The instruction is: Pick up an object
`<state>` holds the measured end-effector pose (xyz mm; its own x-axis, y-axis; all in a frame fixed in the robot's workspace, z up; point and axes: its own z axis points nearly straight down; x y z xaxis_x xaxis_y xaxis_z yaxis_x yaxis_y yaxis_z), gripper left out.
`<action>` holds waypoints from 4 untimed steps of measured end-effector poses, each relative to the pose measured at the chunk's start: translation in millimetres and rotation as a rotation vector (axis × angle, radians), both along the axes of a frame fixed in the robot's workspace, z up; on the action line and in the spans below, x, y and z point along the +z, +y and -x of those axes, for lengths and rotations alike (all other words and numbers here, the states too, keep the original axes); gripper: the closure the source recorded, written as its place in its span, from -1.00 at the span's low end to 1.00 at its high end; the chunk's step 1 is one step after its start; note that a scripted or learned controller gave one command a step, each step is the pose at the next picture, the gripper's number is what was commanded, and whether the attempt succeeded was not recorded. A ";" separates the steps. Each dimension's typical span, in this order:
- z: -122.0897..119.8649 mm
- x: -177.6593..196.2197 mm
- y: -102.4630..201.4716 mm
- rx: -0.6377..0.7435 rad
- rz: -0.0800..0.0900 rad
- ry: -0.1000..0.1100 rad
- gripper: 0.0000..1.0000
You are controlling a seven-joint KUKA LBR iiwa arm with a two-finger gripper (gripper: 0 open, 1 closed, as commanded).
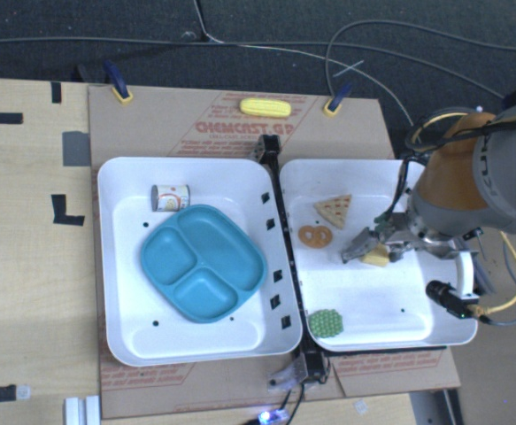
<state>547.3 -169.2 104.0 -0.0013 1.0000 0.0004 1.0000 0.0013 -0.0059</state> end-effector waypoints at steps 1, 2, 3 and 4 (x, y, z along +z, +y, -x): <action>-1.0 12.2 0.7 0.002 -0.001 -0.003 1.00; -0.1 56.6 -5.9 -0.001 0.000 -0.008 1.00; -4.0 119.8 -3.4 0.001 0.002 -0.012 1.00; -4.8 183.6 -3.6 0.001 0.002 -0.011 1.00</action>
<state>552.1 -172.8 287.6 -0.0022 1.0000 -0.0015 1.0000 0.0022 0.0053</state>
